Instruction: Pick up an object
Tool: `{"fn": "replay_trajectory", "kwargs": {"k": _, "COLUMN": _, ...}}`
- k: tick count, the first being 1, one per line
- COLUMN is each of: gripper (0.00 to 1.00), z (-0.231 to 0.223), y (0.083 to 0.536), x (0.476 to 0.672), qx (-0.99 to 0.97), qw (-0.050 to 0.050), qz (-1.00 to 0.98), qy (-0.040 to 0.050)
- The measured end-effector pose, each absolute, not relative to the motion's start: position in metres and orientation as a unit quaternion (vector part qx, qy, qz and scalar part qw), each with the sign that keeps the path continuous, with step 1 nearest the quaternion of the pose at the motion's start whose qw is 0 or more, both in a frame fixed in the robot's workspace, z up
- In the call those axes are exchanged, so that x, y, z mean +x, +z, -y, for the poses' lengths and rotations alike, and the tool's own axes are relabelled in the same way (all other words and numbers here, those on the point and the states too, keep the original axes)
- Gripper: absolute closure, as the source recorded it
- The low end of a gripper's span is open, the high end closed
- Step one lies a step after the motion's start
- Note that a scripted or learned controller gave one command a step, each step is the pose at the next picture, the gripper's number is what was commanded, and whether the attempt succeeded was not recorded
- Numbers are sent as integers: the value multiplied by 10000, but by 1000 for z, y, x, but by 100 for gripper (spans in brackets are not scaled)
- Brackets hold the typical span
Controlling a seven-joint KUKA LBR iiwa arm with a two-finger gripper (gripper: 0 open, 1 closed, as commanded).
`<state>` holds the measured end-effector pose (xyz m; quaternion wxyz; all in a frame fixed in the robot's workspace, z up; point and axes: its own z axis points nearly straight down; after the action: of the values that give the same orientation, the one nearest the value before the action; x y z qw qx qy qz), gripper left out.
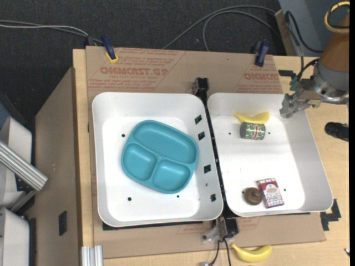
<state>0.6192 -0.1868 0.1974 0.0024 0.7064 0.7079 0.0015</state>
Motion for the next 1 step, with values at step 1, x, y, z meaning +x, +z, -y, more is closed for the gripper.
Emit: {"fn": "replay_trajectory", "kwargs": {"k": 1, "gripper": 100, "z": 190, "y": 262, "x": 626, "qx": 7064, "qw": 44, "qz": -7078, "qy": 22}}
